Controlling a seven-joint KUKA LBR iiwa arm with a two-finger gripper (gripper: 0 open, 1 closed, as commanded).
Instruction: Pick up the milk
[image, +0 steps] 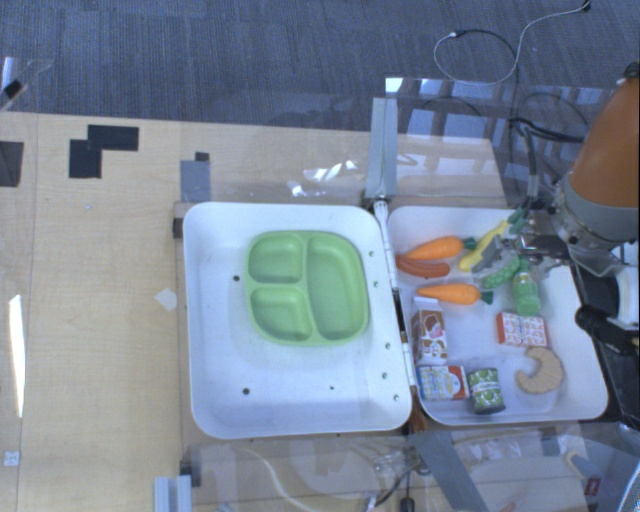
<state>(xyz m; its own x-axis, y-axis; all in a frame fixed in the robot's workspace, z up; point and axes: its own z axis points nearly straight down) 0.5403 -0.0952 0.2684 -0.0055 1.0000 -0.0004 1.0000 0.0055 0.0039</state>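
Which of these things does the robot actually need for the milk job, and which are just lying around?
Job: gripper; milk, probably the brown-and-white carton.
Lying about: upper carrot, lower carrot, green bottle, green can, green plate.

No text, brand, number or sign can be read anywhere. Several small packages in the right bin (597, 400) carry printed faces, but the print is too small and blurred to make out: a brown-and-white carton (429, 336) by the bin's left wall, a red-and-white carton (441, 381) at its near left corner, a green can (486, 390) just beside that, and a red-and-white box (522, 329) toward the bin's right side. Black tape patches (100, 148) on the bench's far left corner form plain blocks, not letters.
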